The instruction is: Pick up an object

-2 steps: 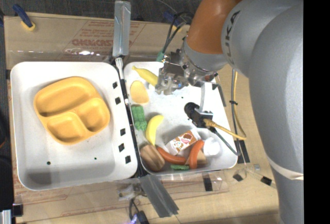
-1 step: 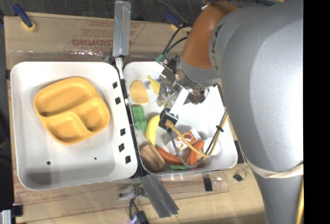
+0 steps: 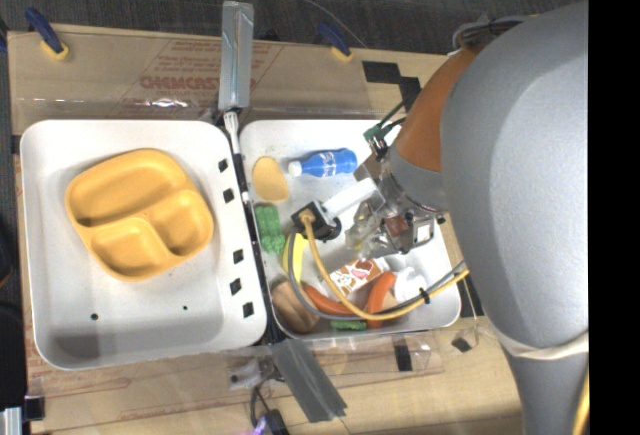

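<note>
Grey arm [image 3: 530, 183] bulks largest, reaching in from the right, orange band [image 3: 440, 118] above the wrist. Gripper [image 3: 385, 228] down inside right bin [image 3: 300, 135], among clutter; jaw state cannot be told. Around it: blue bottle [image 3: 325, 163], yellow round piece [image 3: 269, 178], green item [image 3: 267, 228], orange carrot-like piece [image 3: 330, 301], brown round object [image 3: 290, 306]. Left bin [image 3: 60, 323] holds a yellow divided tray [image 3: 140, 213].
</note>
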Available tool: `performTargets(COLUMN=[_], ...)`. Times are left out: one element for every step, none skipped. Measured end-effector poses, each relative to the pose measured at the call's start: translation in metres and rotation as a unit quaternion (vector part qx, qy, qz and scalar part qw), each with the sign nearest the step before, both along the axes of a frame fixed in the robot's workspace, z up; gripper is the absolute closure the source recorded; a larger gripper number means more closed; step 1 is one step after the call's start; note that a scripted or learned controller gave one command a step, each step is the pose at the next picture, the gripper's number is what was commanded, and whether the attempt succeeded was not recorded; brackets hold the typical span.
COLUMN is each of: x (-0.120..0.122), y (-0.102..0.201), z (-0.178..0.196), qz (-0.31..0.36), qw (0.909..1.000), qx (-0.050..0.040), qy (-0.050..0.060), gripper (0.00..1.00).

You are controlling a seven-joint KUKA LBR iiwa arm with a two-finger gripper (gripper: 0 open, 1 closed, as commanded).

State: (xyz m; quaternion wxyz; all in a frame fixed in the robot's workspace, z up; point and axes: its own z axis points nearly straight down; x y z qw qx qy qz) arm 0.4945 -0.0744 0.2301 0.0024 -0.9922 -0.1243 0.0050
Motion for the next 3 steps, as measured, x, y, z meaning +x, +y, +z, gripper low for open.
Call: performTargets(x=[0.009,-0.017,-0.017], y=[0.012,0.014,0.014], z=[-0.042,0.05,0.048], qz=[-0.019,0.071,0.071], qw=[0.9998,0.9975,0.9975], qx=[-0.0004,-0.0009,-0.0006], qy=[0.0,-0.005,-0.003], gripper=[1.0,1.0,0.0])
